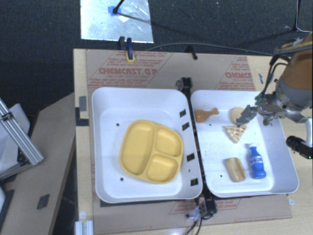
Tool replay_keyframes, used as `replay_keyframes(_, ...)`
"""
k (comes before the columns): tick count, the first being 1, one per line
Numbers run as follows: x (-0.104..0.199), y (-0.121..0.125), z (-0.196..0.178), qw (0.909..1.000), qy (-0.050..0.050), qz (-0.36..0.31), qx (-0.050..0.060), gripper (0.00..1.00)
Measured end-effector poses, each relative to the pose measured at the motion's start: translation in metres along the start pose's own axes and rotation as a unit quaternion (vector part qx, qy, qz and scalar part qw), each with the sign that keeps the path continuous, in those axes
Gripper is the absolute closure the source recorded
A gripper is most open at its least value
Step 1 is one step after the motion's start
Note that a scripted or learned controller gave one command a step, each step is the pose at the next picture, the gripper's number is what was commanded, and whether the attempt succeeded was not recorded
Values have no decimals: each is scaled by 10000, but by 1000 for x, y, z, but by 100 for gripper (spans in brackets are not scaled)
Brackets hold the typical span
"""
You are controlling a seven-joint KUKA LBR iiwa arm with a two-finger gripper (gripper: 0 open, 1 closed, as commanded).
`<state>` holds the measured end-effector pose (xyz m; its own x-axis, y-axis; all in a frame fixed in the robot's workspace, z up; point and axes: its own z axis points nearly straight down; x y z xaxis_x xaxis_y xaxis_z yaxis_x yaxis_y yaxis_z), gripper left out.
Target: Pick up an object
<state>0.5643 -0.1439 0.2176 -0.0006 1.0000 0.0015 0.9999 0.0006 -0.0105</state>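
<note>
Camera view: one bottle (256,162), one tray (151,151).

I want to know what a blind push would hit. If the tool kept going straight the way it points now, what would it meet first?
Most likely the pizza slice: the tool points down and left into the right bin, just above that slice. The round beige piece sits right beside the tip, so depth leaves some doubt.

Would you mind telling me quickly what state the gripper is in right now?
Gripper: low in the right bin, just above the pizza slice; open or closed cannot be told.
</note>
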Motion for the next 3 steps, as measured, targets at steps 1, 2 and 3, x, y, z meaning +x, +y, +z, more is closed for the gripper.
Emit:
replay_keyframes(1,0,3,-7,10000,-10,-13,-59,0)
replay_keyframes(2,8,0,52,10000,-2,-8,-41,0)
replay_keyframes(3,8,-8,110,10000,-2,-4,-37,0)
